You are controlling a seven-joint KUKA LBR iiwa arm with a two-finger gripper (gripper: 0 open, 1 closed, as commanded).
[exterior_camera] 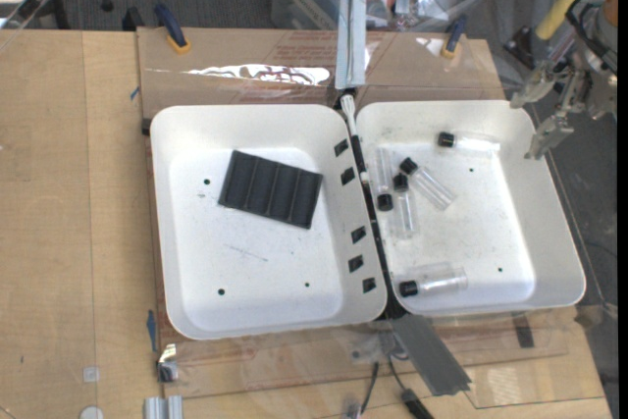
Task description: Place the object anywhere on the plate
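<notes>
From above, the gripper (546, 134) hangs over the right bin's (549, 285) far right rim; whether it is wide or narrow, I cannot tell. Clear vials (420, 189) lie apart from it, toward the left. The dark ridged plate (271, 188) rests in the left bin (186, 309).

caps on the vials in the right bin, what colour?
Black caps on clear vials; the camera view shows them against the white right bin.

Grey metal end effector (549, 128) with thin pale fingers and dark cables.
</notes>
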